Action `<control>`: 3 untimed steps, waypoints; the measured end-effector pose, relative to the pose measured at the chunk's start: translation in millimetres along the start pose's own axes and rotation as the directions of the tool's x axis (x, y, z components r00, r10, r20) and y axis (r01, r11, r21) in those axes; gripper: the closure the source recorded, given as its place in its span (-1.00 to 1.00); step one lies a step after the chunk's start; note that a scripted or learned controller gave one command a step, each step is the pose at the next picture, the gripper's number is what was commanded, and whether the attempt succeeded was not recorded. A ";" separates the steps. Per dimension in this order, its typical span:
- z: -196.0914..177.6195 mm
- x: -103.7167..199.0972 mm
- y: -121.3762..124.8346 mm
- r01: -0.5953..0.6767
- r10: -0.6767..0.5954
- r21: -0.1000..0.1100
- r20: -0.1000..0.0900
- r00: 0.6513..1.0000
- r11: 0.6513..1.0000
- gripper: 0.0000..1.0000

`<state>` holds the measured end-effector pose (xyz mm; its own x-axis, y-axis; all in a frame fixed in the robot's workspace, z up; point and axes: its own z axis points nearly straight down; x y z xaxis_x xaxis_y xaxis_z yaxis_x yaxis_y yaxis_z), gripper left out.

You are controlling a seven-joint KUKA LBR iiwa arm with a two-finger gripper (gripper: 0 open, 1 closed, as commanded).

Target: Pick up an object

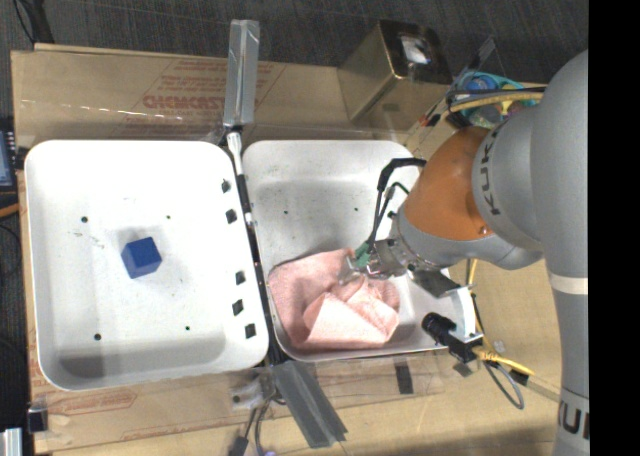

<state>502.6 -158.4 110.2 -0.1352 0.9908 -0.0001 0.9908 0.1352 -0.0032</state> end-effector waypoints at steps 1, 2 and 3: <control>-104.2 21.3 54.9 0.124 -0.124 -0.002 -0.001 0.992 0.992 1.00; -104.2 21.2 54.9 0.124 -0.124 -0.001 -0.001 0.992 0.992 -1.00; 18.3 24.9 76.9 0.192 -0.192 -0.002 0.000 0.981 0.981 -1.00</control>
<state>575.4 -123.3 91.7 -0.3224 0.9466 0.0008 0.9466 0.3224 -0.0011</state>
